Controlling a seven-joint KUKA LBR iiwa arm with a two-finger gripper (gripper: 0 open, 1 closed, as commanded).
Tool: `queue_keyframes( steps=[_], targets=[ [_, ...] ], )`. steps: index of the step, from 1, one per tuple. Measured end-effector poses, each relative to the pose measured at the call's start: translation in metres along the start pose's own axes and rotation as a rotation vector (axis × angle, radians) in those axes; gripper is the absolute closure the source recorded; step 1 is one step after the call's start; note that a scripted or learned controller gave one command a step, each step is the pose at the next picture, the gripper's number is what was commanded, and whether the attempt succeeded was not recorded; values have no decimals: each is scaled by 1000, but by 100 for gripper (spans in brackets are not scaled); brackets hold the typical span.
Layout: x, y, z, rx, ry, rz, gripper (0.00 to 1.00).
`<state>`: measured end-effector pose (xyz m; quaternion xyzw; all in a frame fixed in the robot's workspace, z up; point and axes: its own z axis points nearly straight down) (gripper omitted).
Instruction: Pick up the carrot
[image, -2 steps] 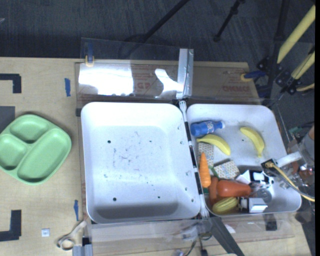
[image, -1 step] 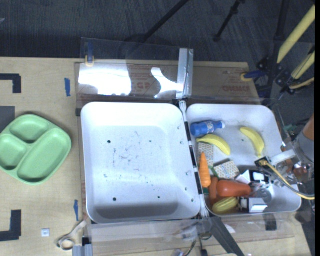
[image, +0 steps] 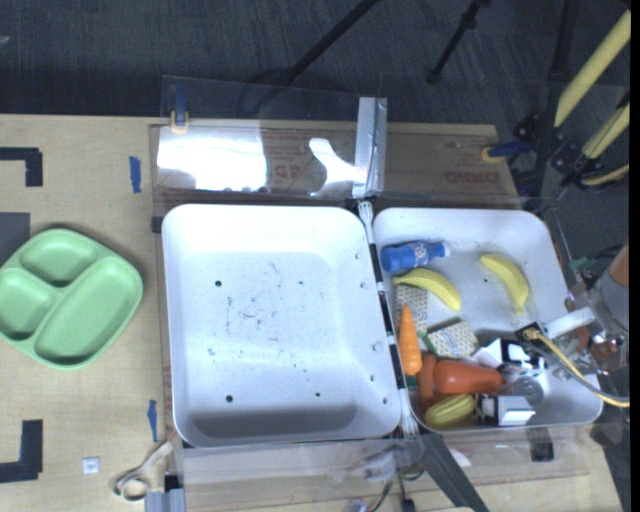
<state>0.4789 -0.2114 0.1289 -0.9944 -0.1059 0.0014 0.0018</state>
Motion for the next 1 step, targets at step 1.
queue_keyframes(
  steps=[1],
  targets=[
    [2, -5, 5, -8, 7, 16, 100]
  ],
)
